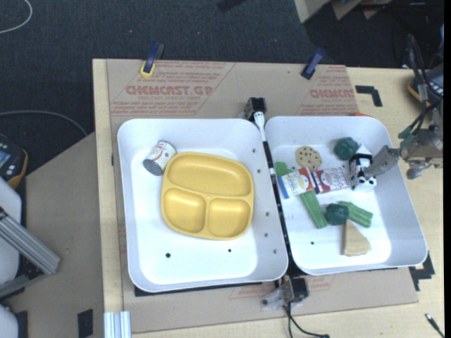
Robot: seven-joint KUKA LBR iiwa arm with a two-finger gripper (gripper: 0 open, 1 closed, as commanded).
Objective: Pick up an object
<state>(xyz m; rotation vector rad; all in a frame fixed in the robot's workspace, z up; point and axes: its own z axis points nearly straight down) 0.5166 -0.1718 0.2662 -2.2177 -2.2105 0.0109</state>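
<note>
In the right-hand bin [394,210], near its far right wall, the gripper [371,169] reaches in from the right and sits low over a small black-and-white toy [362,170], perhaps a cow or panda figure; whether the tool is spread wide, narrowed, or already closed on the toy cannot be told from this slant, since its dark metal merges with the toy's dark patches. The toy lies just beside a dark green rounded piece [345,147] and touches the end of a red-and-white packet [312,182], with a round cookie [306,156] just behind that packet. It looks like the likeliest thing to pick: small, light and probably hard plastic or rubber, so it should not crush, though its rounded, glossy body could squirt out of a two-finger pinch; a hold across the narrow middle of its body seems safest, approached so the packet is not dragged along. Nearer the front lie a green stick-shaped piece [313,208], a green broccoli-like toy [348,214] and a tan wedge like cheese [356,241]. The left bin [134,210] bears a yellow divided plate [208,194] and a small tipped-over cup [159,157] touching its far left corner. The arm itself is cut off at the right edge, and the toy's exact shape and its side facing the gripper are hard to make out.
</note>
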